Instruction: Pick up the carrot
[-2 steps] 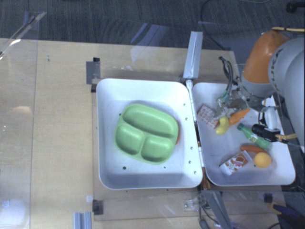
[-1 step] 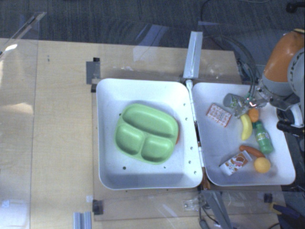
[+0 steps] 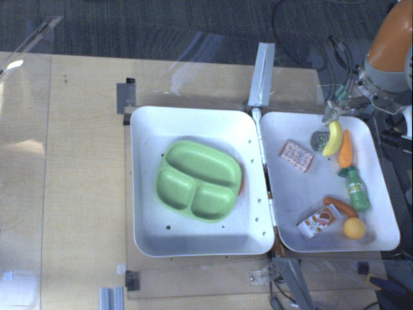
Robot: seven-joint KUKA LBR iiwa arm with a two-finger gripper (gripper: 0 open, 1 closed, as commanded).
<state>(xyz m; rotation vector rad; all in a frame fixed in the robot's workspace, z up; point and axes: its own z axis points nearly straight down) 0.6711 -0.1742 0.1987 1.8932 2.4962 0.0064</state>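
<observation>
The carrot (image 3: 346, 148) is a short orange piece lying lengthwise near the back right of the right bin (image 3: 284, 192). It lies right beside a yellow banana (image 3: 333, 138). My gripper (image 3: 335, 107) hangs over the bin's back rim, just behind and a little left of the banana and carrot. Nothing is visibly held in it. The arm's orange band (image 3: 390, 41) is at the top right.
Also in the right bin are a grey can (image 3: 319, 140), a pink cracker packet (image 3: 296, 155), a green bottle (image 3: 357, 193), a reddish sausage (image 3: 341, 206), a small carton (image 3: 317, 222) and an orange fruit (image 3: 353, 228). A green divided plate (image 3: 197, 179) lies in the left bin (image 3: 145, 225).
</observation>
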